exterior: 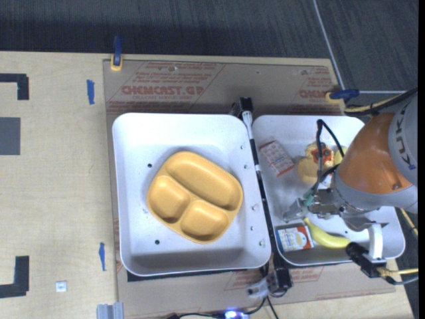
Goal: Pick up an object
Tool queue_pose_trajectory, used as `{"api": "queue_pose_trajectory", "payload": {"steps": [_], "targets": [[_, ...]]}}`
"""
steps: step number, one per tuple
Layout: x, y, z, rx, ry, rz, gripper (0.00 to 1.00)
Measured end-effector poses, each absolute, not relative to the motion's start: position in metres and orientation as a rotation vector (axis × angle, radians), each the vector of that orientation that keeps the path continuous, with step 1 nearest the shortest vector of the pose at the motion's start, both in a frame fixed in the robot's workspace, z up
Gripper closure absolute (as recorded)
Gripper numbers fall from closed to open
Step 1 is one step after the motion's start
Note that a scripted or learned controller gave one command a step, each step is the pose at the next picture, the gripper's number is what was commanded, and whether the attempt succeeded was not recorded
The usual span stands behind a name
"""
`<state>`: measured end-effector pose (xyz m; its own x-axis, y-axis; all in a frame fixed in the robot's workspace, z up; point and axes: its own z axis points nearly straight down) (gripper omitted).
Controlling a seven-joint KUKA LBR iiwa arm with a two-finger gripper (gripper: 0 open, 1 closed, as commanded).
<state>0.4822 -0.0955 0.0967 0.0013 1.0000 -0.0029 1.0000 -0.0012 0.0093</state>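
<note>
Two white bins sat side by side on the bench; the left bin (129, 178) was occupied by an upturned yellow divided tray (194, 195). The right bin (396, 243) held the small clutter: a banana (327, 236) at 6 o'clock of the bin, a small red-and-white carton (293, 238) just beside it at 7 o'clock, a flat red-printed packet (275, 157) at 10 o'clock, and a yellow toy (312, 161) with red on it near 12 o'clock.

The gripper (307, 203) was seen low over the middle of the right bin, just above the banana's stem end, with the orange band of the arm (372, 161) at its 2 o'clock. Its state could not be told: the tip was small and dark against the bin floor, and nothing was visibly caught in it.

The banana was judged the likeliest target. It was expected to be light, fairly firm, smooth-skinned and curved, so roll or slip under a pinch was considered probable. A hold across the thick mid-body, jaws square to the long axis, was preferred over the tapered end. The carton was judged light, stiff and flat-sided, easier to pinch but crowded by the bin wall. The packet was taken as thin and flat, hard to get under.
</note>
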Motion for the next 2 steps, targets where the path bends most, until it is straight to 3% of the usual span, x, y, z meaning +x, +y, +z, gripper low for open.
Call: {"api": "queue_pose_trajectory", "payload": {"steps": [2], "targets": [[0.4800,-0.0967,0.0859,2.220,2.222,0.004,0.00]]}}
